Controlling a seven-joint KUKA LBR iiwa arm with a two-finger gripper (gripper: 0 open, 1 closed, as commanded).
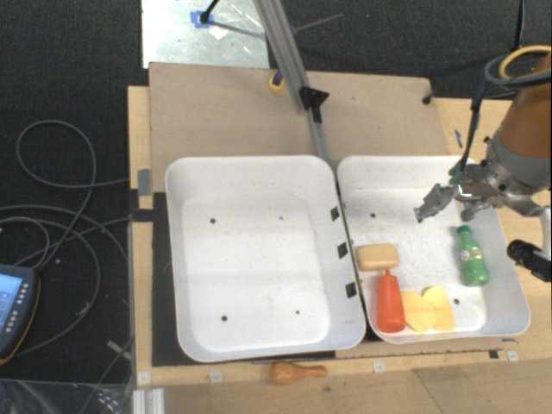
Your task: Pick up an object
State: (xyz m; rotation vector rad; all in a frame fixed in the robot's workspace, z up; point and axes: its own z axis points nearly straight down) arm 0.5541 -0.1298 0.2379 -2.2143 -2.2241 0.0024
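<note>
- Green bottle [472, 255] lies on its side in the right bin [379, 179], near the 3 o'clock wall, cap end toward 12 o'clock; likeliest pick since the gripper [434, 203] hangs just up-left of it, toward 10 o'clock.
- Gripper finger spread: cannot tell; nothing seen between them, so counted as holding nothing.
- Other candidates sit at the bin's 6 o'clock end: tan block [378, 256], orange bottle [390, 302] touching the yellow piece [429, 310].
- Judgement: the step in hand is the approach, grasp not yet made.
- To do it well: shift toward 4 o'clock, centre over the bottle's body, close across its narrow width, not along its length.
- Risk: a round bottle may roll toward the wall; descend straight.
</note>
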